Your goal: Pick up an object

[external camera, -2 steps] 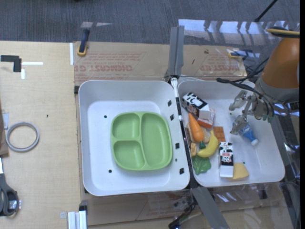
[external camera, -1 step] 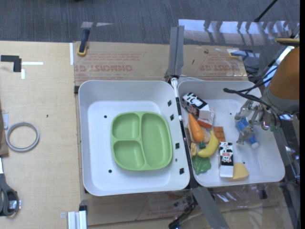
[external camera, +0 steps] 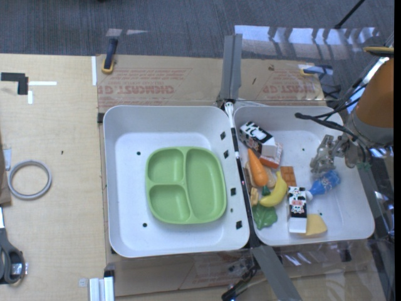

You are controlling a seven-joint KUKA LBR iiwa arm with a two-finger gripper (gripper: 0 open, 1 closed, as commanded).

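Over the right bin (external camera: 351, 227), toward its far right corner, the gripper (external camera: 324, 157) hangs at the end of the grey arm, whose orange band (external camera: 378, 99) shows at the view's right edge. Whether the jaws are apart or together cannot be told from this slant; nothing can be made out between them, so no object counts as held. Just near-side of the gripper, by the bin's right wall, lies a small blue bottle (external camera: 325, 183), the closest thing to the tool and, as a judgement, the likeliest target, though the two look apart rather than touching. The other candidates crowd the bin's left wall: a black-and-white cow-print carton (external camera: 255, 132) near the far left corner, a red-and-white box (external camera: 270, 153) beside it, a carrot (external camera: 257, 167) just below, a banana (external camera: 274, 193) touching the carrot's lower end, a green leafy toy (external camera: 264, 216) at the near left corner, a second cow-print carton (external camera: 297, 208) upright in the middle of the near side, and a yellow cheese wedge (external camera: 316, 225) against it near the front wall. The left bin (external camera: 119, 168) carries only a green divided plate (external camera: 187, 185) at its centre. As for progress, the pick appears not yet made: every object rests on a bin floor, the arm is placed above the cluttered bin, and what remains is the descent, closing on something, and the lift.
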